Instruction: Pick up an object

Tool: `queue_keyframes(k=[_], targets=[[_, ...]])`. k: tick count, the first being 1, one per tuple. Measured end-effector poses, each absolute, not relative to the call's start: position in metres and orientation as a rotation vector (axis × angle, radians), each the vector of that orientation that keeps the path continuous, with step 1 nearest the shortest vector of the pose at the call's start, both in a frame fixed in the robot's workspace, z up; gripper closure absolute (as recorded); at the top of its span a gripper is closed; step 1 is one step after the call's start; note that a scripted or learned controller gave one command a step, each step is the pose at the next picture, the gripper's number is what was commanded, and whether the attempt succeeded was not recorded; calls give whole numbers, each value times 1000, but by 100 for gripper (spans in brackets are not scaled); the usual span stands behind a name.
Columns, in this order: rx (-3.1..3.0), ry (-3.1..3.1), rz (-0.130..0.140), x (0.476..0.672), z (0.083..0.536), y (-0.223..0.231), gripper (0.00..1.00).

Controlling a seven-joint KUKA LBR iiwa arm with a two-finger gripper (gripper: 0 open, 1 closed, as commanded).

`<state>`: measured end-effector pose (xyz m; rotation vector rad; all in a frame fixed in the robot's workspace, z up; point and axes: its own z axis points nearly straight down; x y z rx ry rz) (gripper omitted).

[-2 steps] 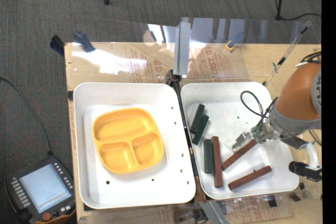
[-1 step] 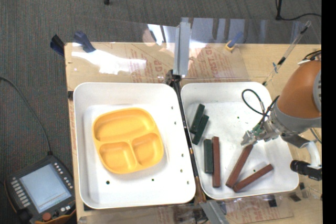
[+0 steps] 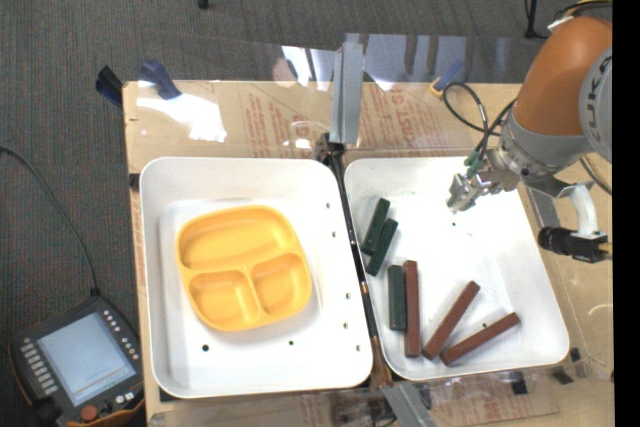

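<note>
Over the right bin (image 3: 540, 315), near its 1 o'clock corner, the gripper (image 3: 462, 197) hangs above bare white floor with nothing between its fingers, and how wide they stand I can't tell; the sticks lie well apart from it toward 7 o'clock, so a good pick probably means travelling down-left, squaring the fingers across a stick's narrow width and choosing a loner like the brown stick (image 3: 480, 338) at 5 o'clock. Sticks look like rigid, matte, straight-edged bars: two dark green sticks (image 3: 379, 233) touching at 10 o'clock, a green-and-brown pair (image 3: 405, 297) side by side lower down, while the left bin (image 3: 160, 185) holds a glossy yellow plastic tray (image 3: 244, 267) with three rounded compartments.
</note>
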<state>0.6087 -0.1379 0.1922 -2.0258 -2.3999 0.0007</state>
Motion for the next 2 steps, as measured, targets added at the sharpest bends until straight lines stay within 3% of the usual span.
queue_keyframes(k=[1, 2], targets=[[-2025, -2400, 1, 609, 192, -138, 0], [-2128, -2303, 4, 521, 113, -110, 0]])
